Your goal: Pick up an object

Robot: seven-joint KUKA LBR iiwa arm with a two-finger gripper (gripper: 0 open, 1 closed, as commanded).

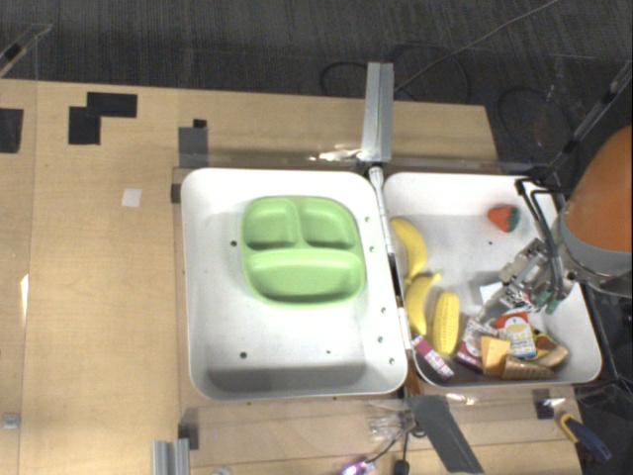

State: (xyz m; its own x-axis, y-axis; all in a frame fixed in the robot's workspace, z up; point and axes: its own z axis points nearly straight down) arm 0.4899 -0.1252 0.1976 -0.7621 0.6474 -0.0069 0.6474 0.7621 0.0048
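The right bin (450, 211) holds two yellow bananas (410, 247) (421, 303), a yellow corn cob (447, 323), a red strawberry (505, 218) and a heap of small toy foods (516, 349) at its near right corner. A purple packet (433, 357) lies at the near edge. My gripper (510, 290) reaches in from the right and hangs low over the bin, just above the heap and to the right of the corn. Nothing is visibly held in it.
In the left bin (198, 295) lies a green divided plate (302, 248). A metal post (378, 107) stands at the far end between the bins. The arm's orange band (603, 201) hangs over the right bin's far right side.
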